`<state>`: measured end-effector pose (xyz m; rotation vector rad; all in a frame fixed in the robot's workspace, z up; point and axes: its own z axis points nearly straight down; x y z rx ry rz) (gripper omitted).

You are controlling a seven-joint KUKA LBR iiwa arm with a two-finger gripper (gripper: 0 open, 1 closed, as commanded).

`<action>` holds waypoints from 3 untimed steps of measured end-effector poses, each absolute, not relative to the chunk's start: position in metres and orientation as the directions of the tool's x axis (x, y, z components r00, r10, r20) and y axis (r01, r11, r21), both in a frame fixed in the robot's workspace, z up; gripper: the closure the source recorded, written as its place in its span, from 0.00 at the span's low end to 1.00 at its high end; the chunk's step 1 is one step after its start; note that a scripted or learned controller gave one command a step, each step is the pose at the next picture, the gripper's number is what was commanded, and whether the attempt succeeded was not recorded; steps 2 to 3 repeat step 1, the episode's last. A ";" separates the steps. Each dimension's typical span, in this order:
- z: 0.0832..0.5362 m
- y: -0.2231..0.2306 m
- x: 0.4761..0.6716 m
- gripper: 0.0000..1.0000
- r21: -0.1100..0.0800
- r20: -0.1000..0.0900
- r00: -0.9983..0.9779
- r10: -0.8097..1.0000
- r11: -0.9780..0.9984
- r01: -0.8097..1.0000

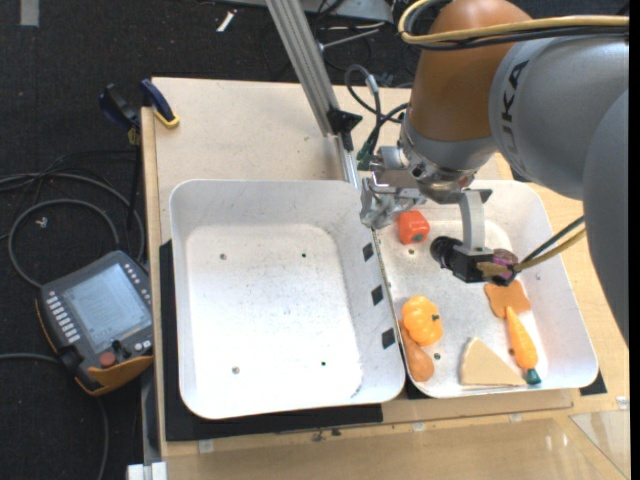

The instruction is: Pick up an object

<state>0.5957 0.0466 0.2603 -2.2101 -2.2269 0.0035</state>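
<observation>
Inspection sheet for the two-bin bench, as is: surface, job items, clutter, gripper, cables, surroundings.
Surface: wooden bench bears left bin and right bin, side by side.
Job's things: in the right bin: red toy, orange pumpkin-like toy, brown sausage-like piece, tan wedge, carrot, flat orange piece.
Clutter: blue-and-yellow clamp at the bench's far left corner.
Gripper: gripper low over the right bin's far left corner, beside the red toy.
Cables: black cables looped on the floor, left of the bench.
Surroundings: teach pendant on the floor at left; aluminium rail slanting up behind the bins.
</observation>
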 end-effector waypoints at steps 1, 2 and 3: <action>0.260 0.096 0.572 1.00 -0.003 0.002 -0.009 1.000 0.009 1.000; 0.260 0.096 0.572 1.00 -0.003 0.002 -0.009 1.000 0.009 1.000; 0.260 0.096 0.572 1.00 -0.003 0.002 -0.009 1.000 0.009 1.000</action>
